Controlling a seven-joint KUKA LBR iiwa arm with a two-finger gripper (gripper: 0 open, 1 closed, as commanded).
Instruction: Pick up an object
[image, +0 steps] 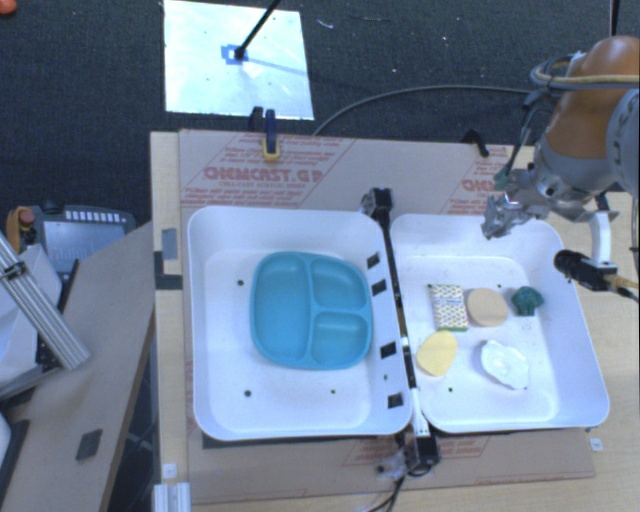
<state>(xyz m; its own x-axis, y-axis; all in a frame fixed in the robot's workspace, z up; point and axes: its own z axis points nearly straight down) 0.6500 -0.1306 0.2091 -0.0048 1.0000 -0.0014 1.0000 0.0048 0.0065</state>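
Observation:
My gripper (495, 226) hangs over the far edge of the right bin (575, 400), well above the items, with nothing seen between its fingers. Below it in the right bin lie a yellow-green patterned packet (448, 306), a tan round piece (487, 307), a dark green broccoli-like piece (526, 299), a pale yellow round piece (437, 353) and a white crumpled piece (504, 363). The nearest of them, the tan piece, sits some way toward the front from the gripper.
The left bin (220, 400) holds a blue divided plate (309, 309). A black-clipped divider (392, 300) runs between the two bins. A cardboard sheet (300, 165) lies under both bins.

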